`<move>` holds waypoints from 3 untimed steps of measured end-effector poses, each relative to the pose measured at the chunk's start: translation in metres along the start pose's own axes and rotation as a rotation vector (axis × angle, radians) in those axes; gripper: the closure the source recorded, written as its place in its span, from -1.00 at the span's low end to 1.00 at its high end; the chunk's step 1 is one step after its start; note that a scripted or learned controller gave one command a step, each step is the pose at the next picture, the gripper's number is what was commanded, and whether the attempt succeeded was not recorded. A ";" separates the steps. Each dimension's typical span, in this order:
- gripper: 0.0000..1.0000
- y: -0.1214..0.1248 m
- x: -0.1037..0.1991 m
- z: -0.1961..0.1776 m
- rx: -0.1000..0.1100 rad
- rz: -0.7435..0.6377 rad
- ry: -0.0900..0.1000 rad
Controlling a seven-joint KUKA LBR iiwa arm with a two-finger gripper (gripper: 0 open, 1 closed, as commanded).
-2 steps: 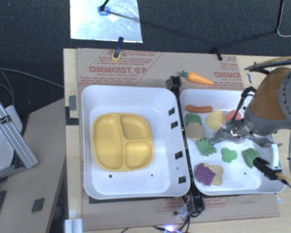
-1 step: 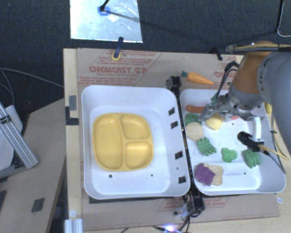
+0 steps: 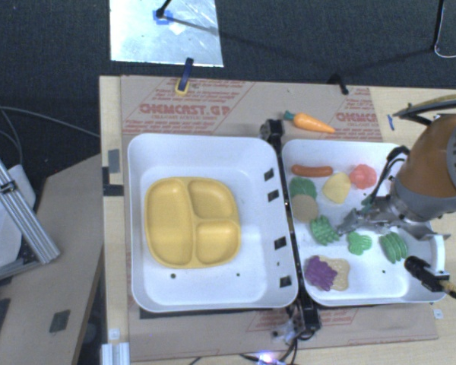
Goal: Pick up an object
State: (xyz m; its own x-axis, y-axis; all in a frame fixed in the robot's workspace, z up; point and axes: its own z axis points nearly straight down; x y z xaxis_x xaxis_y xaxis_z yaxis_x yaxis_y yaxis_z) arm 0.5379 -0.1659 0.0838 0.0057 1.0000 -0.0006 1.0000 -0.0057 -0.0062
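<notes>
My gripper (image 3: 352, 220) reaches in from the right and hangs low over the middle of the right bin (image 3: 380, 291). It sits between a green leafy toy (image 3: 324, 230) on its left and a small green toy (image 3: 359, 242) just below it. A yellow toy (image 3: 336, 187) and a pink-red toy (image 3: 362, 176) lie just beyond it. A red sausage (image 3: 311, 170), a green piece (image 3: 302, 188), a tan round piece (image 3: 305, 207), a ribbed green toy (image 3: 394, 246) and purple grapes (image 3: 327, 272) also lie in this bin. I see nothing held.
The left bin (image 3: 205, 147) holds a yellow divided plate (image 3: 192, 221). A toy carrot (image 3: 309, 122) lies on the cardboard behind the right bin. A black divider with clips (image 3: 285, 219) runs between the bins. The arm's bulk (image 3: 433, 173) covers the right bin's right side.
</notes>
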 end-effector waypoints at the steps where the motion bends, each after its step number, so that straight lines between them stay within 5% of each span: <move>1: 1.00 0.006 0.003 -0.012 -0.010 -0.007 0.000; 2: 1.00 -0.015 0.051 0.000 -0.004 -0.012 0.003; 3: -1.00 -0.014 0.048 0.000 -0.007 -0.008 0.001</move>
State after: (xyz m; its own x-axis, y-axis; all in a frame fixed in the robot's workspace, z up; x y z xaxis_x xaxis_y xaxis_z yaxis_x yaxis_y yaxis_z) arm 0.5239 -0.1179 0.0840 -0.0023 1.0000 0.0002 1.0000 0.0023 0.0004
